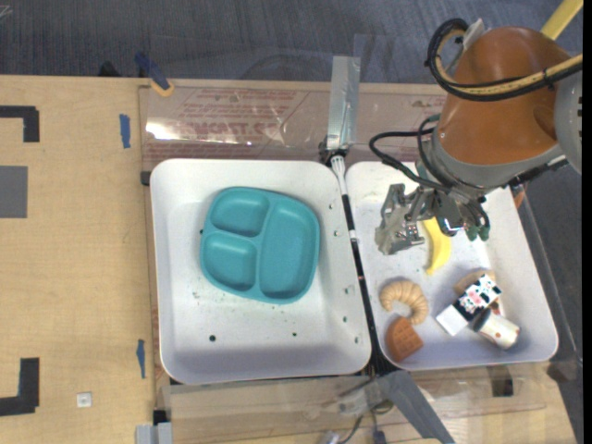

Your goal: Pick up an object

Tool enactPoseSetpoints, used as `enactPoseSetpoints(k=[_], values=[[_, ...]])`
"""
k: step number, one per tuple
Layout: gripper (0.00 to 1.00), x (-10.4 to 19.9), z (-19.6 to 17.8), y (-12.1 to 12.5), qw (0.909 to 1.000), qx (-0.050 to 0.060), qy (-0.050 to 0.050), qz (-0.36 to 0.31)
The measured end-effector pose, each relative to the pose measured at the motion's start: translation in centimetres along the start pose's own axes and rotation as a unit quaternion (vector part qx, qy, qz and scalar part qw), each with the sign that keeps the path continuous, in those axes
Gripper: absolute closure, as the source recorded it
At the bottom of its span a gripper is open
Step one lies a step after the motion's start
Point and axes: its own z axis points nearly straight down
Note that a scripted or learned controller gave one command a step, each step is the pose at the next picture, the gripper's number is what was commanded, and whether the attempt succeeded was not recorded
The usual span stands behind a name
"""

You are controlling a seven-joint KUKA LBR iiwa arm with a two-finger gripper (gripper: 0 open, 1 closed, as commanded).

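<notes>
nearest to us, by the front edge of the right bin (541,345), we see a brown bread roll (403,339) and just behind it a croissant (406,298), the two touching or nearly so. toward the front right corner lies a small cow-patterned toy (479,305) with a pale cup-like end. all three look light; we judge the roll and croissant to be soft or hollow toy food, likely to squash or slide if pinched at a rounded end, so a hold across the croissant's thick middle seems best.

further back, mid-bin, a yellow banana (437,248) lies lengthwise, partly under the arm. it looks smooth, light and slippery, and we would take it across its narrow width near the middle.

the gripper (400,222) hangs low just beside the banana, toward the bin's left wall. it appears to be parted with nothing between the fingers, though we cannot be sure at this angle.

in the left bin (176,248) sits a teal divided plate (261,243), wide and flat, hard to grasp except at the rim.
</notes>
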Motion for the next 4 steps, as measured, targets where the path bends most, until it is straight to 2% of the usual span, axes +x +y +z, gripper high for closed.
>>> enactPoseSetpoints(k=[1,2,3,4], values=[[1.00,2.8,2.4,8.1,0.9835,0.000,0.001,0.181],[1.00,5.8,3.1,12.0,0.9997,0.000,0.001,0.026],[1.00,2.3,15.2,16.0,0.9882,0.000,0.000,0.153],[1.00,1.2,15.4,23.1,0.9511,-0.004,-0.007,0.309]])
